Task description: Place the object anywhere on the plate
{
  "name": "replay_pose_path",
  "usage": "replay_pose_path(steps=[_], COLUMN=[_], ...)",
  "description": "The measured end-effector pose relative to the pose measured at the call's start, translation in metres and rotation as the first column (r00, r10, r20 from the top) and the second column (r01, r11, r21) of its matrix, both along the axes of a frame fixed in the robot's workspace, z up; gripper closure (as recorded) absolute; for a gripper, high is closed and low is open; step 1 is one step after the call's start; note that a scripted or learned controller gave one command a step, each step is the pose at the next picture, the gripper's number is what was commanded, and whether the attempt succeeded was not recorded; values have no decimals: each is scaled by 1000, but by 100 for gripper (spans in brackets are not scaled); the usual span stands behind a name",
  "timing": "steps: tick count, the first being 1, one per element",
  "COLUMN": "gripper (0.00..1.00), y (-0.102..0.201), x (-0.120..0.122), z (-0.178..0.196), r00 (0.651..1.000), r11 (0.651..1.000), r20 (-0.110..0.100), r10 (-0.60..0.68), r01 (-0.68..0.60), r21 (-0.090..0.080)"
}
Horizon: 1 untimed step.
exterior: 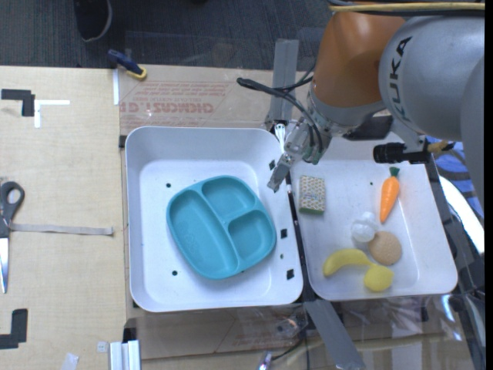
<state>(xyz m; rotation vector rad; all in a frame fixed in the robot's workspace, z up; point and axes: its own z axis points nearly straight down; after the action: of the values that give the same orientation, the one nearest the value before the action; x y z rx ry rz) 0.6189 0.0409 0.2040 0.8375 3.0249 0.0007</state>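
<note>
Lying flat in the right bin, near its upper left corner, a small speckled sponge block, green-beige, apart from the other loose items and just beside the divider between the two bins

Blue plate in the left bin, three compartments, set at a slant, roughly centred, bare blue surface all over

Pincer hangs over the divider, tip pointing down-left, between the plate's upper right rim and the sponge block; close to both, touching neither as far as visible; clenched or released: cannot tell from this angle, the tip reads as one dark sliver; nothing seen in its grip

Arm comes in from the upper right, grey body, orange band above the wrist, black cables looping off the wrist toward the back of the left bin

Rest of right bin: orange carrot with green top, upright-ish near the right side; white roundish item below it, touching a tan round item; yellow banana at the lower middle; yellow lemon just beside the banana's right end, near the bottom wall

Worktop left of the bins, light wood; scissors at the far left edge, partly cut off; a strip of tape runs from them toward the left bin; black corner marks on the surface; a blue and yellow item at the back edge, too small to tell what
</note>
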Motion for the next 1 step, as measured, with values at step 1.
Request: replay_pose_path(steps=[1], gripper=[100], y=[0], x=[2], z=[10], r00=[1000], r11=[1000], r20=[4], r10=[2], r01=[-2], r21=[0])
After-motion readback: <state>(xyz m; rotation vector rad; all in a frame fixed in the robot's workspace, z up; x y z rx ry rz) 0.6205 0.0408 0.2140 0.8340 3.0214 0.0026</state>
